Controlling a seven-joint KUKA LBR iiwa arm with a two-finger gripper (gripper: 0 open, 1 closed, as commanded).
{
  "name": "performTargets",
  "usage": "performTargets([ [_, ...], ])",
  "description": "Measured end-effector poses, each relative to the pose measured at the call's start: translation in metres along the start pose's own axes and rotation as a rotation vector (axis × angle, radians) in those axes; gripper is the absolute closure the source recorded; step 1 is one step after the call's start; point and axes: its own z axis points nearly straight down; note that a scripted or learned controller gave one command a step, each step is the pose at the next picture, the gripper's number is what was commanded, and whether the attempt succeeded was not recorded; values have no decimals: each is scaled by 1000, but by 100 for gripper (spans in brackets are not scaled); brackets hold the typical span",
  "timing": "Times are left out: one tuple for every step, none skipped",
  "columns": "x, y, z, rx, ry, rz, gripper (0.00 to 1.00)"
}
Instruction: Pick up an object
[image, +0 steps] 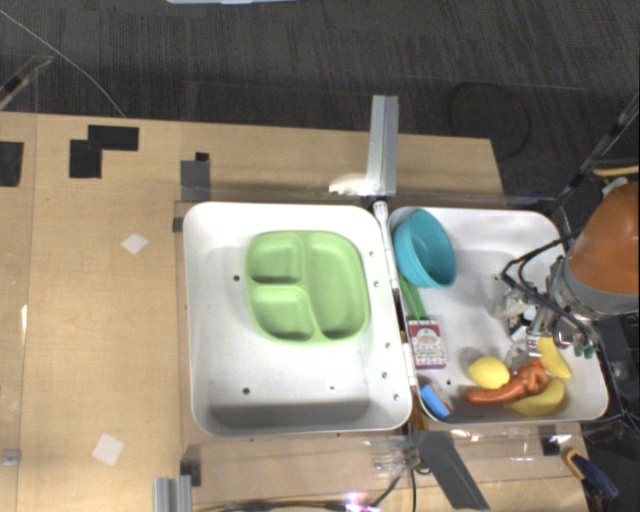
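A: Where does the 1 camera sit?

B: High above the worktop (90, 330), looking down at a slant from the near side.

A: How much does it take in?

B: Both white bins, left bin (215, 390) and right bin (480, 225), plus dark floor beyond.

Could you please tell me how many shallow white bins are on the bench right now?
2. The left bin holds a green divided tray. The right bin sits directly beside it, holding a blue bowl and other small items, with the gripper above it.
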Motion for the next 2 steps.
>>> performTargets([
  [44, 39, -2, 1, -6, -235, 0],
  [28, -11, -1, 2, -2, -560, 0],
])
